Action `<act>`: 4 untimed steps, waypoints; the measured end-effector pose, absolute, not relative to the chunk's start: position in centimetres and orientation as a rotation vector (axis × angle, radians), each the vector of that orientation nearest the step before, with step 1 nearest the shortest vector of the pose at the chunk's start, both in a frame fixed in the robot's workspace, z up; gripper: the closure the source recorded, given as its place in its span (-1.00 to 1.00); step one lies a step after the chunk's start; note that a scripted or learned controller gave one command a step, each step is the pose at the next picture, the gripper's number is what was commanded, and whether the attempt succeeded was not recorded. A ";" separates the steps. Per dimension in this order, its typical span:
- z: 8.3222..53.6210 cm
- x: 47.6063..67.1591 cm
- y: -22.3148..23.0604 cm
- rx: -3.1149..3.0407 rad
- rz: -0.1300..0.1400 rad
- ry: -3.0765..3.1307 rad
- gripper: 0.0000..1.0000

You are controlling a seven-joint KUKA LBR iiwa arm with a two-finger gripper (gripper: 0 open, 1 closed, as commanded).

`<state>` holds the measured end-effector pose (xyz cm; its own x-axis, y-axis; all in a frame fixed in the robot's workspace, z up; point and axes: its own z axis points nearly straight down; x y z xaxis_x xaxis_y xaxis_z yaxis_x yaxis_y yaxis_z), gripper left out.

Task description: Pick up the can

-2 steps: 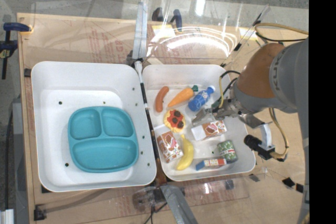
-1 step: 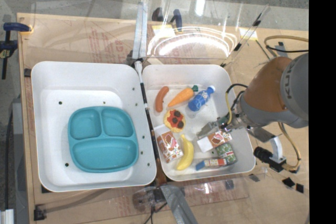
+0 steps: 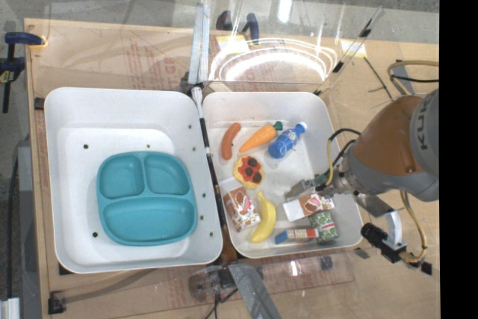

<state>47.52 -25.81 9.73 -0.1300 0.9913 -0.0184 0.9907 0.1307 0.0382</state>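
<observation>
The can (image 3: 325, 227) lies in the right bin (image 3: 326, 110), down in its 5 o'clock corner, close to the bin's wall. It shows a green and red label and looks to be tipped on its side, though it is small in the view and I would not swear to that. I judge it stiff and fairly light, with a smooth, curved wall that will slip if I pinch it off centre. The best hold should be across the middle of the body, square to its long axis, so it cannot roll away.

Touching it at 11 o'clock is a red and white packet (image 3: 313, 205), and just beside it at 9 o'clock lies a thin blue and red tube (image 3: 296, 236) (both crowd the approach). Farther toward 9 o'clock are a banana (image 3: 264, 218) and a small carton (image 3: 240, 208). Up at 11 o'clock sit a blue bottle (image 3: 287, 140) and a carrot (image 3: 258, 137).

My jaws hang over the packet, near the can at its 11 o'clock, and I cannot tell whether they are released or clenched; nothing shows between them. My arm (image 3: 385, 153) reaches in from 3 o'clock. The left bin (image 3: 67, 116) holds a teal tray (image 3: 146, 199).
</observation>
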 end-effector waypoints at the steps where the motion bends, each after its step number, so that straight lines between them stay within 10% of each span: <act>1: 9.9 47.0 -25.3 2.017 0.029 2.345 -1.00; 3: 9.5 46.2 -26.0 2.225 0.018 2.187 -1.00; 4: 9.9 45.5 -26.3 2.240 0.001 2.195 1.00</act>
